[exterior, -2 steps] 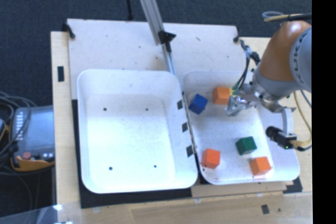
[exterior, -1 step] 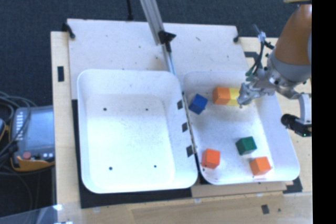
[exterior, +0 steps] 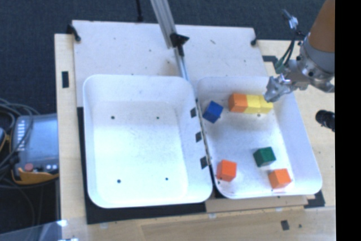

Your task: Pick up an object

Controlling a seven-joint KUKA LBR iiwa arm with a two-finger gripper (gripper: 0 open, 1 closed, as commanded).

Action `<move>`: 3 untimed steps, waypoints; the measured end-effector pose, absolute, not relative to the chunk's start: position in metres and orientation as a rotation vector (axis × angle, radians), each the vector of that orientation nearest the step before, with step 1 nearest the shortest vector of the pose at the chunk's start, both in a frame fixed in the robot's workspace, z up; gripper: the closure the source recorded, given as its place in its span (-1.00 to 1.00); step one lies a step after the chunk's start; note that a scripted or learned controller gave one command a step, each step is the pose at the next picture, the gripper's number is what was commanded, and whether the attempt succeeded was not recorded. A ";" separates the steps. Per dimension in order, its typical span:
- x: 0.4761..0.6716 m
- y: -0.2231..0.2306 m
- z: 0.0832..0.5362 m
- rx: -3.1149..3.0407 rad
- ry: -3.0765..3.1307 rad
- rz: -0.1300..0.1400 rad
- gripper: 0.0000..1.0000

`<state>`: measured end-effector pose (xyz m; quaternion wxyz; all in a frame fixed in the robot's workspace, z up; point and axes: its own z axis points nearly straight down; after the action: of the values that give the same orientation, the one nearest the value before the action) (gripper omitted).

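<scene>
**Blocks in the right bin, gripper at the yellow one**

Blocks lie scattered in the right bin [exterior: 293,138]. An orange block [exterior: 238,102] and a yellow block [exterior: 259,104] sit touching side by side near the bin's far wall. A blue block [exterior: 212,112] rests just left of them, close to the wall shared with the left bin [exterior: 141,138]. Toward the near edge lie a second orange block [exterior: 227,170], a green block [exterior: 264,156] and a third orange block [exterior: 280,178], the green one between and a little behind the other two.

The arm [exterior: 321,36] comes in from the right, its orange band high at the frame's edge. The gripper [exterior: 274,91] is low over the bin's far right part, its tip just beside the yellow block's right end. Whether it is closed or spread cannot be told, and no block is seen in its grasp.

A slanted metal post [exterior: 159,3] stands behind the bins.
</scene>
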<state>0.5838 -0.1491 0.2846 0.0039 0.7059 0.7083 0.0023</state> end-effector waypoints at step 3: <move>0.598 -0.009 0.278 2.214 2.228 0.003 1.00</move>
<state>0.5984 -0.0095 0.2780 0.0006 0.7049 0.7093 0.0009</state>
